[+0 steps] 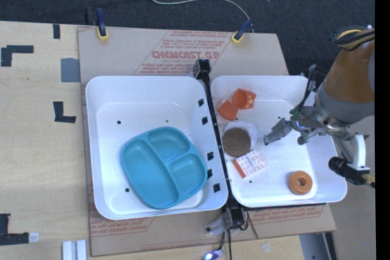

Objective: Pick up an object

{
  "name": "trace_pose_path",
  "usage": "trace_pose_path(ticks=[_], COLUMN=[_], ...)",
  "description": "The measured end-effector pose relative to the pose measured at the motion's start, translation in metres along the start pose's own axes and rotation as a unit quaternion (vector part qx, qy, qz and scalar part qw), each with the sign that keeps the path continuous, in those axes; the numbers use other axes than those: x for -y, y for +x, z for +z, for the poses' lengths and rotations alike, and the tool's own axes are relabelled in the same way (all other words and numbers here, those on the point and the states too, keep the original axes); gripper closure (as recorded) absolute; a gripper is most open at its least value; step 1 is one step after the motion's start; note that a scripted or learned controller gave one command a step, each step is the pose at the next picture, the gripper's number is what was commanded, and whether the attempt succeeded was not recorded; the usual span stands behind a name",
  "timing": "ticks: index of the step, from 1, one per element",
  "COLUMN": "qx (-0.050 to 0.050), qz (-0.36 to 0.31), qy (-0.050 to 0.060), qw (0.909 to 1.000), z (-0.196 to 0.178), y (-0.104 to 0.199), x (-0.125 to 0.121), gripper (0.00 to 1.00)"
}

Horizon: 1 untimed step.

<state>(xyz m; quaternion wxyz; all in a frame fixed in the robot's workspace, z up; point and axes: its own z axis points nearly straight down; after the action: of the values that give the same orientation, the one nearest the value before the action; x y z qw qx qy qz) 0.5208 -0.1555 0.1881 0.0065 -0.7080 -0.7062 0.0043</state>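
While the claw [285, 133] hangs spread and holding nothing over the right bin [275, 85], near its right wall, the nearest things lie just beyond it. Toward the bin's near right corner rests a small brown donut [300, 182], probably light and soft; being round, it has no long axis, so a pinch across its ring should do. Along the left wall sit a brown disc [236, 141], a red-and-white packet [250, 164] with its long axis slanting, and an orange piece [237, 103] toward the far edge. Filling the left bin [100, 91] is a blue divided tray [163, 166].
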Motion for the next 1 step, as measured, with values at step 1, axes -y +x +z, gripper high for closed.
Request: trace_pose_path(ticks=[1], qx=[0.001], qz=[-0.002], qy=[-0.007], qw=[1.0], z=[-0.0069], y=[0.0004], x=[-0.0032], gripper=[0.0])
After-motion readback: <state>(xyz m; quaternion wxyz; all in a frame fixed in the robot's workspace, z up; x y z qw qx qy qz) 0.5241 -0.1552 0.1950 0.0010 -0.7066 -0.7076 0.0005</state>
